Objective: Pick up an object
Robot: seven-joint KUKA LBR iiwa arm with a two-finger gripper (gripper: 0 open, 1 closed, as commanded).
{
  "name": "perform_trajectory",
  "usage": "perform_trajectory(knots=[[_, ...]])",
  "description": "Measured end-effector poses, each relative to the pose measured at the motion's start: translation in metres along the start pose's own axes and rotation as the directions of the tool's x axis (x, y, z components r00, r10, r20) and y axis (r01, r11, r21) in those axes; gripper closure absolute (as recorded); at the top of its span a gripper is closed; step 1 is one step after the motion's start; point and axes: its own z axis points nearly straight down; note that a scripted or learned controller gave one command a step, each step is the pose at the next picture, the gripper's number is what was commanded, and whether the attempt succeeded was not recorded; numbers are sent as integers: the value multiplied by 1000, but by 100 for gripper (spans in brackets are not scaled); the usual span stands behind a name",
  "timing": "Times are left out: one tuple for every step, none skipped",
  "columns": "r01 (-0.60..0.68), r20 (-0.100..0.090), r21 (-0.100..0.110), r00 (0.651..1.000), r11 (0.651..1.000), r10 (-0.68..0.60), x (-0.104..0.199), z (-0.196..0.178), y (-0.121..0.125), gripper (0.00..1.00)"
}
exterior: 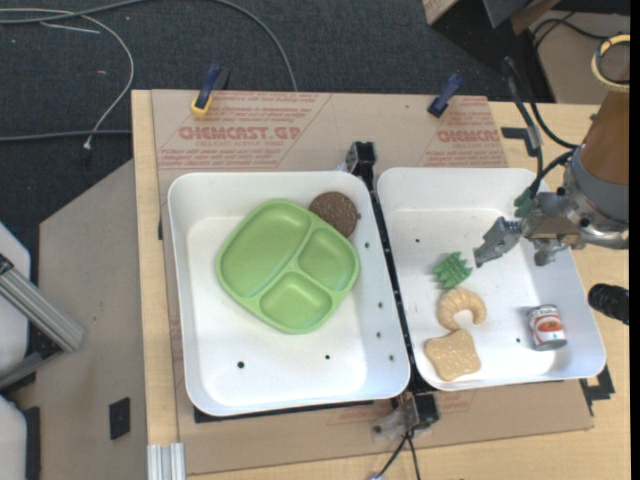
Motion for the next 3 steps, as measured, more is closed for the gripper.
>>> perform_trajectory(knots=[[3,2,-11,1000,1000,-3,0,-5,2,0],[1,0,-6,1000,1000,-1,1,37,2,0],[1,0,-6,1000,1000,-1,1,81,7,0]])
